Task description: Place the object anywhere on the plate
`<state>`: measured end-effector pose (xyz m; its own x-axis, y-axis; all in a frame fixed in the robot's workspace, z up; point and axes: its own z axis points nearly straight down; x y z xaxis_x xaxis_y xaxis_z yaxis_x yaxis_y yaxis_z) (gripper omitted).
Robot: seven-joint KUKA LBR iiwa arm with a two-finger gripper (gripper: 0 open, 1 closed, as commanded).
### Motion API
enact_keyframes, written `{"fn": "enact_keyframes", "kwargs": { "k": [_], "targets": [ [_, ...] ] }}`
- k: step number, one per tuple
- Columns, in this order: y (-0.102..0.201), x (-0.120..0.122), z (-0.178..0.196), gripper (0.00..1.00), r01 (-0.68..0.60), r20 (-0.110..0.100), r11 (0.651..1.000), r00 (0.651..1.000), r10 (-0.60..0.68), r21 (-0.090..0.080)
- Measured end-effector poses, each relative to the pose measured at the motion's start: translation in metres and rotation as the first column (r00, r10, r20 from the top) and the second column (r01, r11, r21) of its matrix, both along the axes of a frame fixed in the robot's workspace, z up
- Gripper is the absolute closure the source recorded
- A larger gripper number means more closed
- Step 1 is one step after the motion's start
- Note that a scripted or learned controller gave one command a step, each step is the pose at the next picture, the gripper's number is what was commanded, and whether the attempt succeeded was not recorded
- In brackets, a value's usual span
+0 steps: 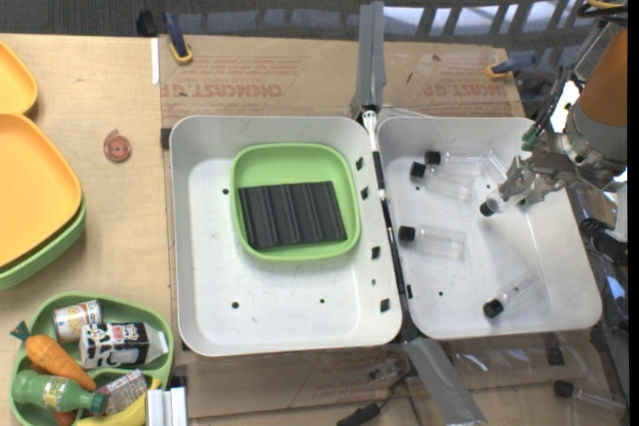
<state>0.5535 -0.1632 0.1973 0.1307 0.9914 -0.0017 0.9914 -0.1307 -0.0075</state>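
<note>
Wooden table (120,95) with cardboard laid under two white bins side by side, and some orange plates and a bowl of toy food off on the left. The left bin (200,314) holds the green plate (295,163), which has a dark ribbed mat sitting on it. The right bin (559,294) has several clear vials with black caps scattered around. The arm (604,105) comes in from the right, with the gripper (524,183) low over the far right part of that bin. Right at its tip is one vial (491,206), black cap pointing near-left, long axis running diagonally up toward the fingers (looks like it might be pinched, but I honestly can't tell if the fingers are together or apart). The plate lies well to the left of the gripper, across the divider between the bins, so I'd guess the coming move is a leftward carry.
</note>
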Motion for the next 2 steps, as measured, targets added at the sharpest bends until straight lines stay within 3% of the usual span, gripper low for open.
{"fn": "enact_keyframes", "kwargs": {
  "k": [1, 2],
  "targets": [
    [0.0, 0.0, 0.0, 0.0, 0.0, 0.0, 1.0, 1.0, 0.0, 0.0],
    [0.069, -0.02, 0.049, 0.0, 0.19, 0.001, 0.982, 0.982, -0.19, -0.003]
  ]
}}
